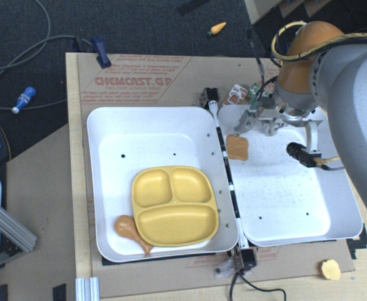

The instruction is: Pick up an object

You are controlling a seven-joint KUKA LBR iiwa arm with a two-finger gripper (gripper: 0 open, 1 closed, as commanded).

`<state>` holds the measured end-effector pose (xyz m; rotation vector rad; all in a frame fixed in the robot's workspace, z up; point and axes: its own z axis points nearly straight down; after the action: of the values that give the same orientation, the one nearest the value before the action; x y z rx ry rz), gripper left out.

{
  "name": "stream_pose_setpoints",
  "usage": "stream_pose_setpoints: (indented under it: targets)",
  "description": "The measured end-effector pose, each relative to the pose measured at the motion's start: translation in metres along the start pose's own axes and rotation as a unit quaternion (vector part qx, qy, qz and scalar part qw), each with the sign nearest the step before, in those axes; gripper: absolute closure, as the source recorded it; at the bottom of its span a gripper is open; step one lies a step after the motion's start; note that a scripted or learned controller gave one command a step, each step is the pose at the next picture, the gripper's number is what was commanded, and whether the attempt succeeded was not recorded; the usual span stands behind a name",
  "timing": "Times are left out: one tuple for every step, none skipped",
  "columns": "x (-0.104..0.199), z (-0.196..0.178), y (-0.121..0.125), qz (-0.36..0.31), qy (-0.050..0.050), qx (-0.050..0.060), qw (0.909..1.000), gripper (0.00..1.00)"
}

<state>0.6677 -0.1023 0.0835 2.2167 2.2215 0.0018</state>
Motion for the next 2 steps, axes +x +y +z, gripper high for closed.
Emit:
stream_pose_setpoints:
  targets:
    - [0.01, -0.002, -0.029, 0.001, 0.001, 0.003, 1.0, 0.0]
    - [0.01, -0.013, -0.027, 0.0, 0.001, 0.0, 1.0, 1.0]
